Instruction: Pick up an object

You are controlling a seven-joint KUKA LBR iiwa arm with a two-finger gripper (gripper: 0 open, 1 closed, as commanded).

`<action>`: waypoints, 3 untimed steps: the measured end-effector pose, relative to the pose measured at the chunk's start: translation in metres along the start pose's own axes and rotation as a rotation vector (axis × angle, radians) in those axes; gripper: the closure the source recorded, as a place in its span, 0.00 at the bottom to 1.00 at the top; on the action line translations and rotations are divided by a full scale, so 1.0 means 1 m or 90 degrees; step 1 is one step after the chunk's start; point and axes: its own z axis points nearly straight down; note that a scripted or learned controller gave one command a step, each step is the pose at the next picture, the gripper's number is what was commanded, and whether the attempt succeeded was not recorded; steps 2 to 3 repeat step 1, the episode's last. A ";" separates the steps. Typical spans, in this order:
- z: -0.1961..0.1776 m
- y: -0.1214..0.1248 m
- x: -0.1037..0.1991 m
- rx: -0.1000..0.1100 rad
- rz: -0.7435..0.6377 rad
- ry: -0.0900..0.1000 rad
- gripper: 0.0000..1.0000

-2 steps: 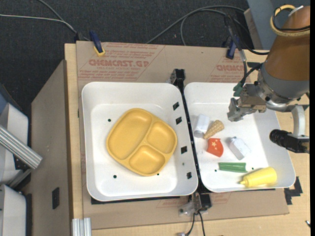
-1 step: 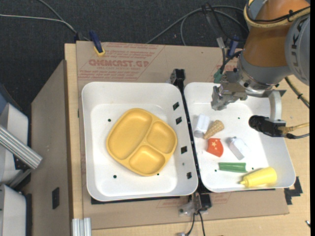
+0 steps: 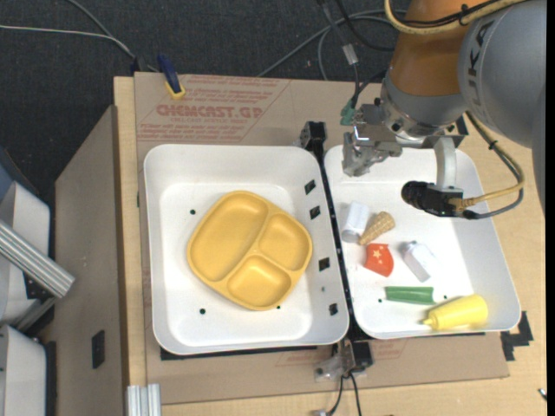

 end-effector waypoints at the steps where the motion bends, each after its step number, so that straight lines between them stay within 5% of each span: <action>1: 0.008 0.027 0.047 0.000 0.000 0.000 1.00; 3: 0.008 0.027 0.047 0.000 0.000 0.000 1.00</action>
